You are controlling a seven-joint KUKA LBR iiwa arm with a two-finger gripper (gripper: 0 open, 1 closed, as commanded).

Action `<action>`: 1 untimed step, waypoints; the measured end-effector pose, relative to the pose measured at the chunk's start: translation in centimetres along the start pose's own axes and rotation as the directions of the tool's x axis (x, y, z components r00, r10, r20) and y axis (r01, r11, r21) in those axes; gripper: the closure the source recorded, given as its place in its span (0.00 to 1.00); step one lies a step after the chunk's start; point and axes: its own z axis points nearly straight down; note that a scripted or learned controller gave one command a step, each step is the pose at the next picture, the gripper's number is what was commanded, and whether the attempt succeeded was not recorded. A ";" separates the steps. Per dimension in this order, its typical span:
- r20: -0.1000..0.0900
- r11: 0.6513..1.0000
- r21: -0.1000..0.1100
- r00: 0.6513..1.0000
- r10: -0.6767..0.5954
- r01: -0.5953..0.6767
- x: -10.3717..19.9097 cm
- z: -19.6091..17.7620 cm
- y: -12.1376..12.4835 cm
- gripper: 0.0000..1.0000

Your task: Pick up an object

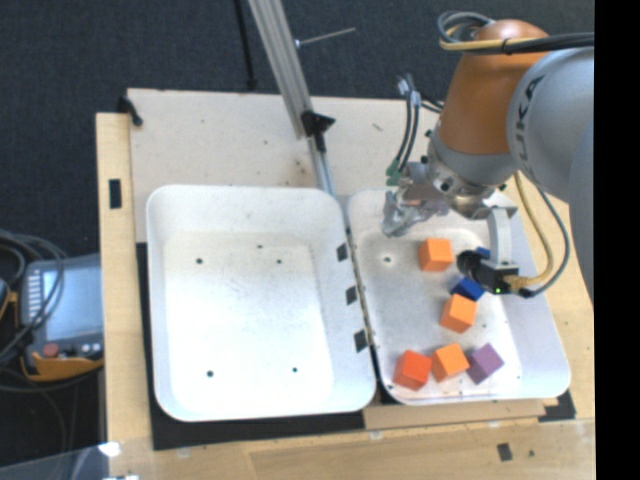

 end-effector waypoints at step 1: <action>0.000 1.000 0.005 1.000 0.001 -0.001 5.6 1.2 0.2 1.00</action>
